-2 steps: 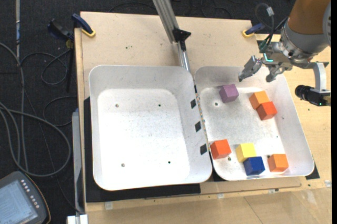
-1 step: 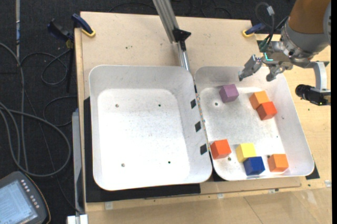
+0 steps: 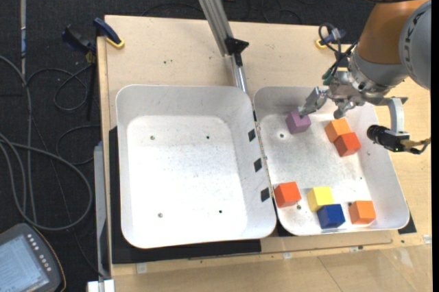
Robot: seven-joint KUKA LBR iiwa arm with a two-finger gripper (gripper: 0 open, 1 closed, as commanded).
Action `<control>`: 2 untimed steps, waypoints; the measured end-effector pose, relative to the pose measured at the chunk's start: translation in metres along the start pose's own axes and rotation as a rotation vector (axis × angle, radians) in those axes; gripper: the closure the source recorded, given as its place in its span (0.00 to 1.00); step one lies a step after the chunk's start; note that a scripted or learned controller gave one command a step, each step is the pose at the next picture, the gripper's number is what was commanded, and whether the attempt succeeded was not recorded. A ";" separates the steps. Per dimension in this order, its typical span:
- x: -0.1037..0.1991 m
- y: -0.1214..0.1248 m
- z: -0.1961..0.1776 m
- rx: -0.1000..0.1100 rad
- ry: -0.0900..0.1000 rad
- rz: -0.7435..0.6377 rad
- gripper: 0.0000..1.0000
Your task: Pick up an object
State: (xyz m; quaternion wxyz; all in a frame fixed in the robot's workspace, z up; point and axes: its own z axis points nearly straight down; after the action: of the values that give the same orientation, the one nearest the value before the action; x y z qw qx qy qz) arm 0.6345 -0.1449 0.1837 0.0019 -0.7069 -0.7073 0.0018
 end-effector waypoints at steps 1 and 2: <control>0.000 0.010 0.054 -0.006 -0.001 -0.002 0.00; 0.001 0.010 0.091 -0.002 0.000 -0.002 0.00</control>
State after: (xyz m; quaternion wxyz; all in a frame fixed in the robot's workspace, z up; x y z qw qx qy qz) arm 0.6436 -0.1438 0.0932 0.0012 -0.7062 -0.7080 0.0013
